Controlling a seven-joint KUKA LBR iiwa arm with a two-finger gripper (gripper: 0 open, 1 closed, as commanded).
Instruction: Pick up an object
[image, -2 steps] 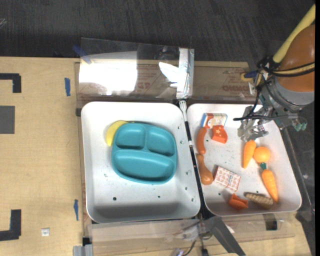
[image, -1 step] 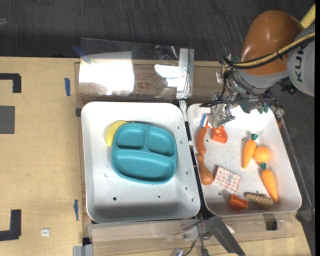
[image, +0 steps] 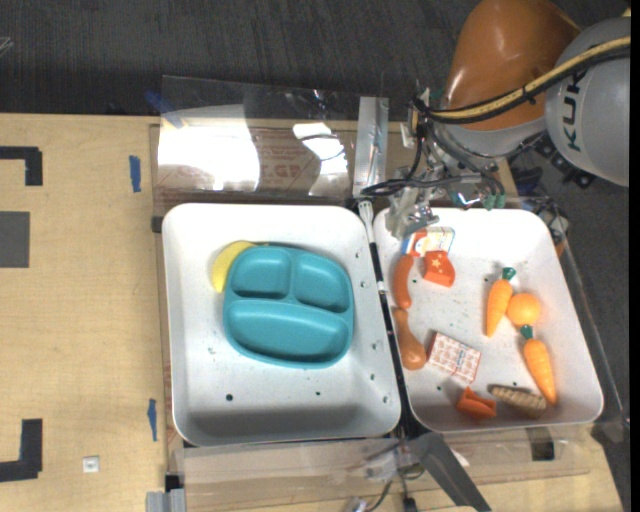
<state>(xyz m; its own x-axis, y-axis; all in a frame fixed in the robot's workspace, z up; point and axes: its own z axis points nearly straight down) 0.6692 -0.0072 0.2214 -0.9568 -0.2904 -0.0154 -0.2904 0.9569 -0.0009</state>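
Gripper (image: 420, 215) hanging low over right bin (image: 578, 300), top-left corner, just above red block (image: 438, 267), probably lining up a grab. Finger state impossible to tell. Carrots (image: 497, 303) lying apart, teal tray (image: 288, 305) filling left bin (image: 190, 330).

We see two white bins side by side. In the left bin (image: 190, 300) a blue tray (image: 288, 305) lies over something yellow (image: 228, 260). In the right bin (image: 570, 330) are two carrots (image: 497, 300), an orange ball (image: 523, 309) and a sausage (image: 402, 280). The gripper (image: 418, 215) hangs over the right bin's back corner
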